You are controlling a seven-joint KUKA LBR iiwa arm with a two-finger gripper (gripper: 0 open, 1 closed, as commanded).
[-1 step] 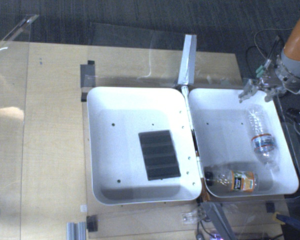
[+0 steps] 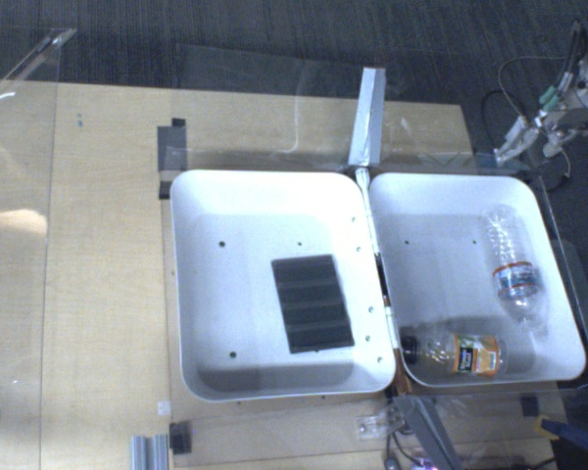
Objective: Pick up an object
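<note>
A dark ribbed rectangular pad (image 2: 313, 303) lies flat in the middle of the left bin (image 2: 201, 262). In the right bin (image 2: 441, 199), a clear plastic water bottle (image 2: 512, 268) with a blue label lies near the right wall. A bottle with a yellow label and a dark cap (image 2: 456, 352) lies on its side along the front wall. My gripper (image 2: 531, 137) hangs at the far upper right, beyond the back right corner of the right bin and well away from every object. It is small and partly cut off by the frame edge.
A metal post (image 2: 367, 116) stands behind the seam between the two bins. Cables (image 2: 529, 71) loop near the gripper at the upper right. Clear plastic sheeting covers the wooden bench (image 2: 78, 262) at the left. Clamps and brackets (image 2: 412, 429) sit at the bench's front edge.
</note>
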